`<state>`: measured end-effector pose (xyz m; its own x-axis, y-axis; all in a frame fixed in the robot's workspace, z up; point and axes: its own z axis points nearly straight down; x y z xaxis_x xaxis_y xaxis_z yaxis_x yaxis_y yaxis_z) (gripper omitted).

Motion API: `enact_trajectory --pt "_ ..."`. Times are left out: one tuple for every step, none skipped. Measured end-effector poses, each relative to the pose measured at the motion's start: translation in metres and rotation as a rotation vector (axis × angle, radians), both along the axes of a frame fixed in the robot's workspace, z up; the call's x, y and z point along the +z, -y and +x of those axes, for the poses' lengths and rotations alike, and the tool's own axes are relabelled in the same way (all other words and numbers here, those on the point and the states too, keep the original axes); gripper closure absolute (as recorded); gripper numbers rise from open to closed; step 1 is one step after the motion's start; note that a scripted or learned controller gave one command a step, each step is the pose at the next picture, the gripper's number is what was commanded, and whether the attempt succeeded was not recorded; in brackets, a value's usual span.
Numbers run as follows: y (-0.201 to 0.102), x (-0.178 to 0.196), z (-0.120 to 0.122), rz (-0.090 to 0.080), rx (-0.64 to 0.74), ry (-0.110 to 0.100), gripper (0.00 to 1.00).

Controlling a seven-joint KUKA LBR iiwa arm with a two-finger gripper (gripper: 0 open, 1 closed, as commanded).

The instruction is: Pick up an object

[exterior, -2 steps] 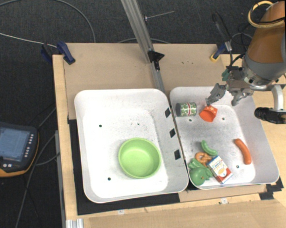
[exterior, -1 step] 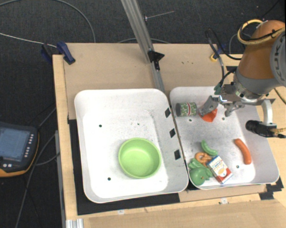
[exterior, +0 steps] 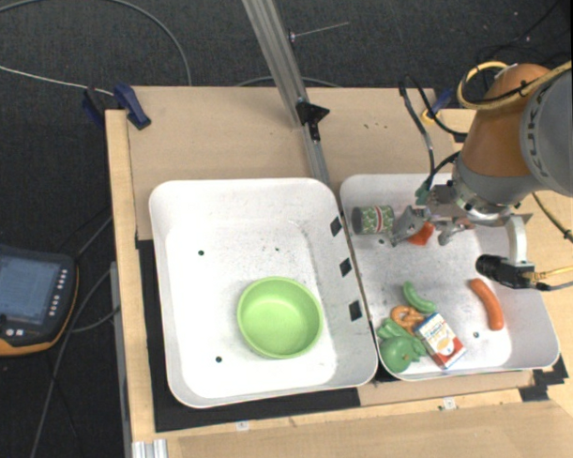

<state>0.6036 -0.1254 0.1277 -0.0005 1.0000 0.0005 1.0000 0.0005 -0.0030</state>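
robot lab, wooden bench (exterior: 217,132), two white bins (exterior: 173,218), teach pendant (exterior: 26,298), loose cables (exterior: 120,23)

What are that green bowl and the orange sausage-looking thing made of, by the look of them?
The green bowl looks like plastic: one even lime colour, smooth, with a soft sheen along its rim. The orange sausage looks like a toy, probably plastic or rubber: uniform colour, rounded ends, slight gloss. From this far, which of the two is uncertain.
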Motion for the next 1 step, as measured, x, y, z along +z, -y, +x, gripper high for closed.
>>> enact_trajectory --pt "0.0001 0.0128 0.0014 0.000 0.000 0.005 1.00"
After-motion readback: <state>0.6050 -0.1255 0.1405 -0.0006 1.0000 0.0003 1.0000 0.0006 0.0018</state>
